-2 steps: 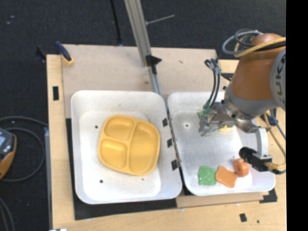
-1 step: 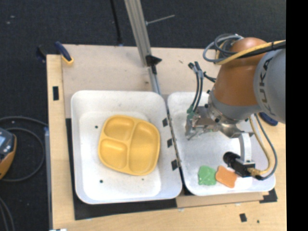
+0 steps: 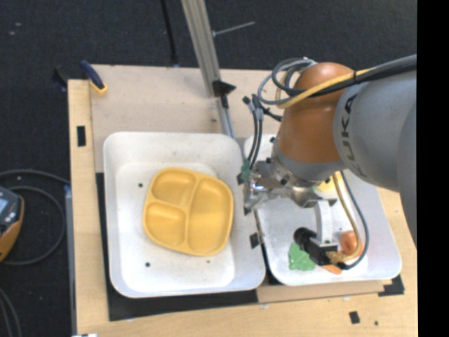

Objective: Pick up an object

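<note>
Far left at 9 o'clock, off the bench, the curved edge of an orange-and-black device (image 3: 7,225) on dark carpet-like floor, cables looping round it. Bench (image 3: 147,100) is pale board with black tape marks, and a blue-and-yellow handled tool (image 3: 93,76) lies at its 11 o'clock corner. Left bin (image 3: 125,269): shallow, white, glossy plastic, rounded corners, a few dark specks. At its centre sits a yellow plate (image 3: 189,210), matte plastic, rounded-square, moulded into three compartments, lying flat and turned slightly. A ribbed aluminium post (image 3: 200,37) rises at 12 o'clock between the bins. The arm (image 3: 382,135) covers the top of the right bin (image 3: 380,253); smooth grey shell, rounded orange band (image 3: 314,121), letters "UKA" readable on the grey, grey hoses at the wrist. Gripper (image 3: 317,248) is low in the right bin toward 6 o'clock; whether it is parted or closed is hidden from here. Green piece (image 3: 302,260), lumpy and soft-looking, lies just beside it at 7 o'clock. Small orange piece (image 3: 346,241) lies at its 3 o'clock, shape unclear.
</note>
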Controlling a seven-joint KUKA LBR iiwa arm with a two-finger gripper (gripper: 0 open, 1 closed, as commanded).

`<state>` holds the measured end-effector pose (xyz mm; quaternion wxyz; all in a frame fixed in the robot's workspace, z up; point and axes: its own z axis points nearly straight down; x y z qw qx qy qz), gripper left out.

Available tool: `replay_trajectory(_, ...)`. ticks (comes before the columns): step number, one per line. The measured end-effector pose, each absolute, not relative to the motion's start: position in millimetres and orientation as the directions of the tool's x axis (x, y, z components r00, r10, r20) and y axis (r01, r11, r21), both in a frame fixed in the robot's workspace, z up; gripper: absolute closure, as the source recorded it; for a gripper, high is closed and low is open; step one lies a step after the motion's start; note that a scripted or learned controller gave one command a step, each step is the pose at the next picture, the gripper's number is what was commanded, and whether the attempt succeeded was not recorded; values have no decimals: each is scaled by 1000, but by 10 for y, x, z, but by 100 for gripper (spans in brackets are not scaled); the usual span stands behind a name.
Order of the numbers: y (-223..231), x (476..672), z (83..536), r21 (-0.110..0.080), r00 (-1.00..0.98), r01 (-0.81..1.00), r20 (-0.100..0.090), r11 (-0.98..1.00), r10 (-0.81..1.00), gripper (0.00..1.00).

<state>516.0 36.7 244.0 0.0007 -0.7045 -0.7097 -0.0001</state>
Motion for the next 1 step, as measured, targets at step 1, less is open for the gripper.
replay_trajectory(1, 859, 5136, 2522, 2, -9, 1000, 2, 9, 1000, 100)
